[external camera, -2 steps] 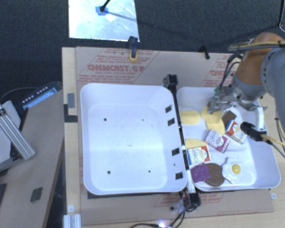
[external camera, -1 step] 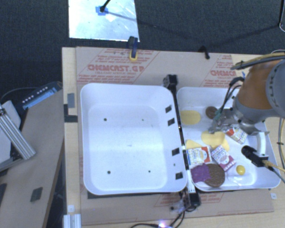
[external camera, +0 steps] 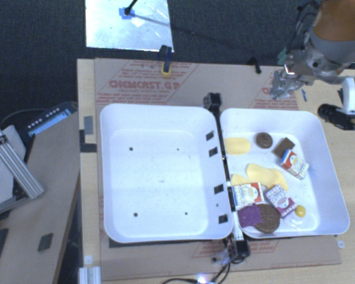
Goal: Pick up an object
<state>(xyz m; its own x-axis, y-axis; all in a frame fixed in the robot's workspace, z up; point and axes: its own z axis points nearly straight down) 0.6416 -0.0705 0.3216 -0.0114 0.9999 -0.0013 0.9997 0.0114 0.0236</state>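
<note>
The right bin (external camera: 325, 152) holds several small items. A pale yellow oval (external camera: 237, 145), a round brown piece (external camera: 263, 139) and a dark brown block (external camera: 284, 145) lie near its far side. A red and white carton (external camera: 294, 163) sits right of them. Further forward are a yellow wedge (external camera: 266, 175), two red and white packets (external camera: 248, 193) (external camera: 280, 199), a purple disc (external camera: 247, 215), a brown cookie (external camera: 268, 218) and a small yellow ball (external camera: 300, 211). My gripper (external camera: 282, 89) hangs above the cardboard just beyond the right bin's far rim, apart from every item.
The left bin (external camera: 109, 158) stands beside the right one, joined by a black divider strip (external camera: 222, 170). A shiny sheet (external camera: 129, 16) lies at the back, with a blue and yellow clamp (external camera: 165, 61) in front of it. Grey equipment (external camera: 15, 164) stands off the bench to the left.
</note>
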